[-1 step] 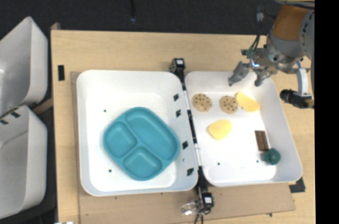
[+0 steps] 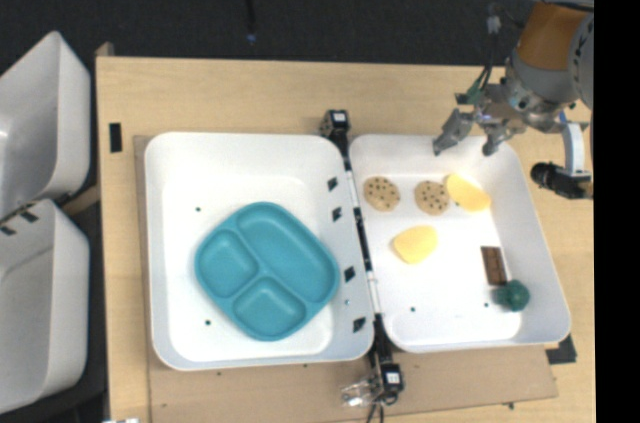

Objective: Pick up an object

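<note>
Jaws point(image 2: 465, 139) spread over right bin's point(image 2: 540, 241) 12 o'clock rim, pinching nothing, two cookies point(image 2: 381, 193) and yellow pieces point(image 2: 467, 192) below, teal tray point(image 2: 264, 269) in left bin point(image 2: 170, 211), no readable writing.

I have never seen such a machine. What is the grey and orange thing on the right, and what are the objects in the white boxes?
It is a robot arm, photographed by one fixed camera looking down at a slant. Its two-finger claw hangs open over the far edge of the right shallow white bin, holding nothing. In that bin lie two round brown cookies, two yellow pieces, a small brown block and a small teal ball. The left shallow white bin holds a teal plastic divided tray.
</note>
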